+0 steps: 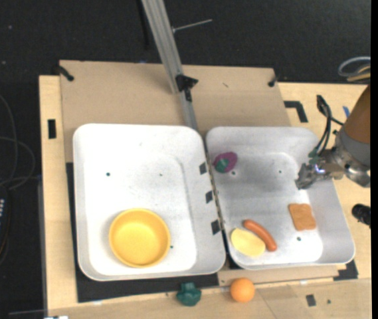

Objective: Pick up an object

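1. The end effector (306, 177) is hovering over the right bin (268, 145); whether it is open, I cannot tell.
2. A brown block (301, 216) is lying just below it.
3. A sausage (260, 234) is touching a yellow piece (247, 243).
4. A yellow bowl (139, 237) is sitting in the left bin (135, 145).

bowl (139, 237) yellow | ball (242, 290) orange | sausage (260, 234) red-orange | bins (135, 151) white | cracker (301, 216) tan
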